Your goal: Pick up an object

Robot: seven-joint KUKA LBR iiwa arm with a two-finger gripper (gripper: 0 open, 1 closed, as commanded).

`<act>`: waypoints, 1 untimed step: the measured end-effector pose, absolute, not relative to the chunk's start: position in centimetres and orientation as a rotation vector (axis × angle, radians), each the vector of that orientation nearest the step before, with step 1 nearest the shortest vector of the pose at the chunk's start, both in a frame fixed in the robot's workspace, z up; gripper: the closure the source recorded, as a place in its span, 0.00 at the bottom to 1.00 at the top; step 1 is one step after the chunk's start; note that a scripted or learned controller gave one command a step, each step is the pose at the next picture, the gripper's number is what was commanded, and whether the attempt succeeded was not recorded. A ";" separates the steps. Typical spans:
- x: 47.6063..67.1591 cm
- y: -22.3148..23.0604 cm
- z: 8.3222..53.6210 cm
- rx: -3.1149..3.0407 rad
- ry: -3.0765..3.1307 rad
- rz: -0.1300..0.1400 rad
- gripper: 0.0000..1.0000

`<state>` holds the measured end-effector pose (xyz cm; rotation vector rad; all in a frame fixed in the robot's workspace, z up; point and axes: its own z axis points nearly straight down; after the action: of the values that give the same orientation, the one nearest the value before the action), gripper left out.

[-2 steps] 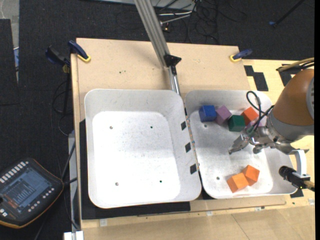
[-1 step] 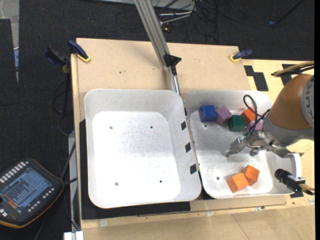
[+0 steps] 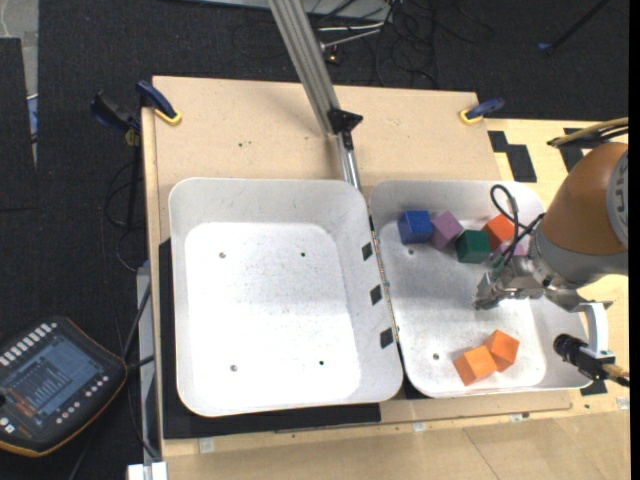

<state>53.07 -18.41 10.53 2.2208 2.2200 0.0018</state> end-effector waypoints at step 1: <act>52.8 -18.3 16.8 2.214 2.219 0.005 1.00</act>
<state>52.82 -18.32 16.79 2.2143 2.2195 0.0050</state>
